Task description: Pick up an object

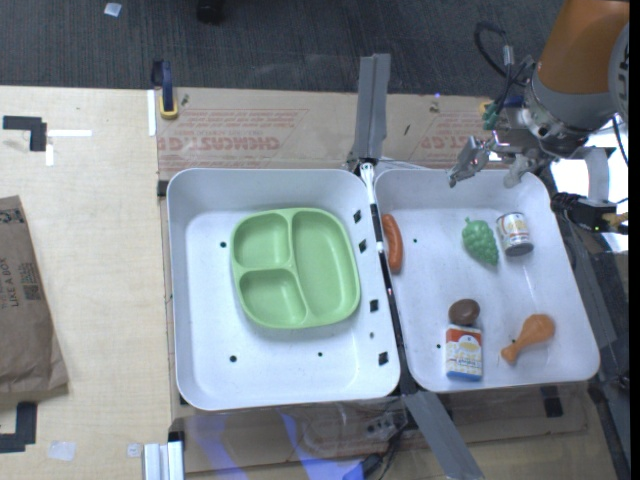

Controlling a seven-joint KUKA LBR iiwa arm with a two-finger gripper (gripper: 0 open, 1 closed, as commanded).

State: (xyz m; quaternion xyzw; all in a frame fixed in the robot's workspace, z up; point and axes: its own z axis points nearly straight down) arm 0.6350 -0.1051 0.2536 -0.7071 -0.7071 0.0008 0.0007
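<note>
The right bin (430, 358) holds several small objects: an orange-red sausage (392, 241) along its left wall, a bumpy green fruit (480, 240), a small tin can (515, 234), a brown round piece (463, 312), a small orange and white box (463, 353) and a toy chicken drumstick (528, 337). My gripper (490, 173) hangs over the bin's far edge, above and behind the green fruit and the can. Its fingers stand spread apart with nothing between them.
The left bin (200, 368) carries a light green divided plate (295, 266). A grey divider bar (372, 108) rises between the bins at the back. A brown paper bag (25, 298) lies on the bench at far left.
</note>
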